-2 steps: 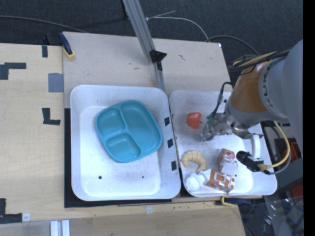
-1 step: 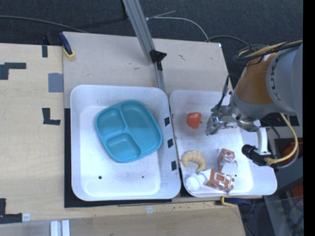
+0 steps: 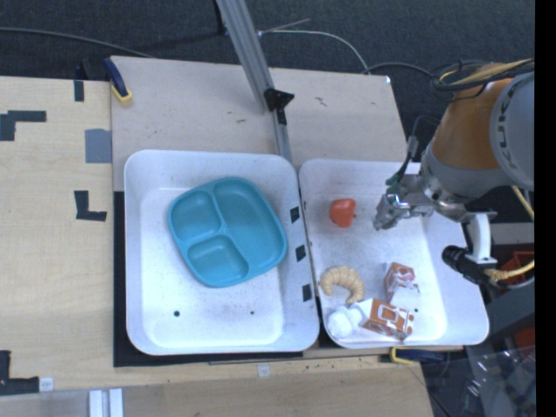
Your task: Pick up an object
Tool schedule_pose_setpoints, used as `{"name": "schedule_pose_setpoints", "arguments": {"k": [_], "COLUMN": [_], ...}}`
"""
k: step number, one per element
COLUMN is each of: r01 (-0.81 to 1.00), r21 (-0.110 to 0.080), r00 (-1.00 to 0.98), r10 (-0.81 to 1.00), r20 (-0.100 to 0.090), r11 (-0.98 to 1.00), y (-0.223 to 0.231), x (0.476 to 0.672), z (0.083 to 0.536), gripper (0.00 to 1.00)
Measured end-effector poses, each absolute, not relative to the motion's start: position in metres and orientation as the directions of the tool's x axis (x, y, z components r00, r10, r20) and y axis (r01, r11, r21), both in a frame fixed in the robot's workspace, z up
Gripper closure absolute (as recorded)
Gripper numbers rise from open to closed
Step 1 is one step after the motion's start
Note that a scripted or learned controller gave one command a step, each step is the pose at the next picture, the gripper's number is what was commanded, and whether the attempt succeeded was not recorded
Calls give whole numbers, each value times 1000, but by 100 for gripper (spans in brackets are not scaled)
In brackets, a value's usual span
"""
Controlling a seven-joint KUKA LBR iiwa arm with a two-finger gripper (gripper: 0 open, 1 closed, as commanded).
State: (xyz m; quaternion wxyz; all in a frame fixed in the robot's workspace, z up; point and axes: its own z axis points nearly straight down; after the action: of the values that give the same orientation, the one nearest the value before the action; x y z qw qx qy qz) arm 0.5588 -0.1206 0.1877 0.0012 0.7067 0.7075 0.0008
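- My gripper (image 3: 388,213) hangs over the right bin (image 3: 452,324), holding nothing that I can see.
- The red toy (image 3: 342,212) lies just left of it.
- Descending here, I'd likely miss and close beside it.

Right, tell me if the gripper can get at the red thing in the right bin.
Probably yes. The gripper hangs in the right bin just beside the red thing, which sits alone on bare floor. The croissant and cartons lie well clear, nearer the front.
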Motion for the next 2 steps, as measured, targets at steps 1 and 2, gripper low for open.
{"name": "schedule_pose_setpoints", "arguments": {"k": [1,2], "r01": [1000,1000], "r21": [4,-2], "r00": [-2,-5], "r10": [1000,1000], "r20": [-1,1], "r11": [2,5], "y": [-116,-72], "x": [567,564], "z": [233,227], "gripper": [100,100]}}
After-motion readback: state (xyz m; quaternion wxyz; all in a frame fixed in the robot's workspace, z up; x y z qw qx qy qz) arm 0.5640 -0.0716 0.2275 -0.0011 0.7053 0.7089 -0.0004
